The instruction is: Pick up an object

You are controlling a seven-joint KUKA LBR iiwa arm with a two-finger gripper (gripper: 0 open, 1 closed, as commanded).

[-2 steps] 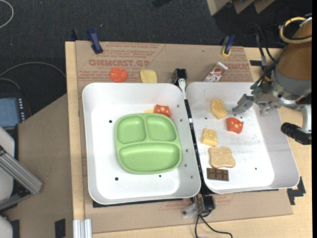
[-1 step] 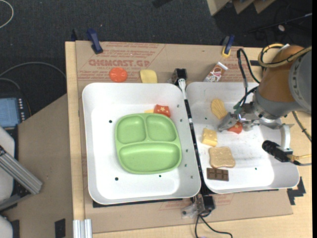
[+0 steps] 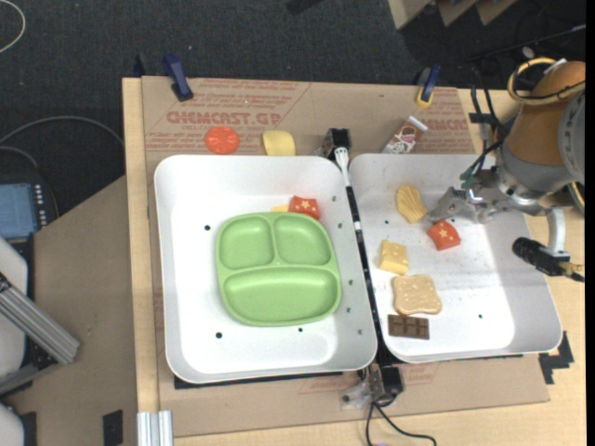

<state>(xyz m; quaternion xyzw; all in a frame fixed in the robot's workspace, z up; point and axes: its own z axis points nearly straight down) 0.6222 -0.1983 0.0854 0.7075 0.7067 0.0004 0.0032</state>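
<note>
**A:** Where was the arm when the picture was taken?

**B:** It reached in over the right bin (image 3: 521, 328), with the gripper (image 3: 454, 204) low above the bin floor, just beside the red strawberry piece (image 3: 444, 235). Whether it was open or clamped, I couldn't tell; that end of the tool was too small and dark.

**A:** So nothing was held?

**B:** Nothing showed between the tips. I judged the step to be the approach, with the pick itself not yet made. The strawberry piece lay on the bin floor, just toward the near side of the gripper.

**A:** What did the next move call for?

**B:** A short shift over the strawberry piece, a descent, then a close on it. It was small and rounded, so a poorly centred grasp could have pushed it aside.

**A:** Any crowding?

**B:** Some. The yellow ridged piece (image 3: 410, 203) sat near the strawberry piece, toward the left bin (image 3: 177, 277). The cheese wedge (image 3: 393, 256), the toast slice (image 3: 416, 295) and the chocolate bar (image 3: 407, 327) lay further off, toward the near rim.

**A:** And open room?

**B:** The floor on the arm's side of the strawberry piece was bare, so there was room to retreat. The far rim stood close behind the gripper. The green divided plate (image 3: 277, 269) lay well apart.
</note>
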